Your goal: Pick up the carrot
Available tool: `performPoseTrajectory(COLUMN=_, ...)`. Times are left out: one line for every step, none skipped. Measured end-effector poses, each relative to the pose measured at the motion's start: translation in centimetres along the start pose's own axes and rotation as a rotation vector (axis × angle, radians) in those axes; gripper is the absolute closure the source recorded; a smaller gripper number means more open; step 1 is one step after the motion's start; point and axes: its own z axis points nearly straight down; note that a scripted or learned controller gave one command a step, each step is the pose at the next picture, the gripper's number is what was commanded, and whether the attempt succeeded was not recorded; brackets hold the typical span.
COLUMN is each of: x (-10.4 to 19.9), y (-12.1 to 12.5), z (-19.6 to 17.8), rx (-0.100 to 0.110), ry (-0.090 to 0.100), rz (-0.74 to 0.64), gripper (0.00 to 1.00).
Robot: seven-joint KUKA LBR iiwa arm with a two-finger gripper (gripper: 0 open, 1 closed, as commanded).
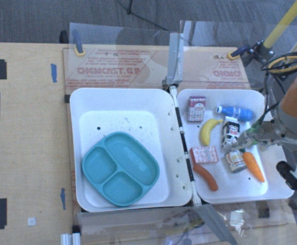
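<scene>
Orange carrot (253, 167) beside small tin (235, 161)

Arm entry: you see the arm (294, 103) come in from the view's right edge, at about mid height.
Arm colour: orange band at the right edge, grey body just below it.
Wrist: grey metal section running leftward from the arm, nearly level, slightly blurred.
Gripper (244, 139): at the left end of the wrist, low over the right-hand bin, tip pointing left and a little down.
Fingers: you cannot make them out separately; the tip is a blur of grey and dark parts.
Grip state: not readable from this view.
Held item: nothing visible between the tips.
</scene>
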Motion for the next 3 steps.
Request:
performPoseTrajectory(x=-3.5, y=-0.5, z=7.3, rx=-0.008, ry=-0.002, rz=-0.136, gripper=0.0)
performPoseTrajectory(x=-4.8, y=-2.9, z=7.2, rx=-0.013, ry=0.004, rz=-0.27, gripper=0.0)
performPoseTrajectory(x=-5.0, y=-2.8, z=6.1, rx=-0.017, ry=0.002, rz=-0.267, gripper=1.0)
